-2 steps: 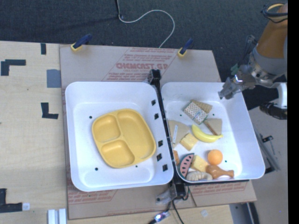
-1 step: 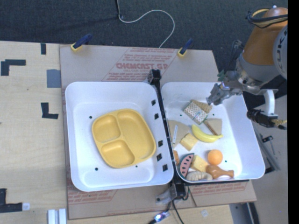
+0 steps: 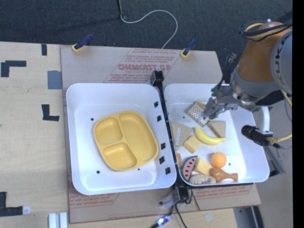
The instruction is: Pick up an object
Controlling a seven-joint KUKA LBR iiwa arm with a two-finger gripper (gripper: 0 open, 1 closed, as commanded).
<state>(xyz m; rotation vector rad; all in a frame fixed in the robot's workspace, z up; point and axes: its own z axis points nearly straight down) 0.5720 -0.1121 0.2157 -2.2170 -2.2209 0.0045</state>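
Where fingers (image 3: 207, 117) hover: one banana (image 3: 209, 137), perhaps.

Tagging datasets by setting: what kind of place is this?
Likely a robot lab pick-and-place bench: two white bins clamped on cardboard, toy food like a banana, a yellow divided plate, and the arm's hand.

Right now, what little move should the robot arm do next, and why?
Probably a small drop straight down. The gripper hangs low over the right bin, just above the grey speckled piece and near the banana. Whether anything is held between the jaws cannot be seen, so getting lower onto that piece seems the safest next step before closing.
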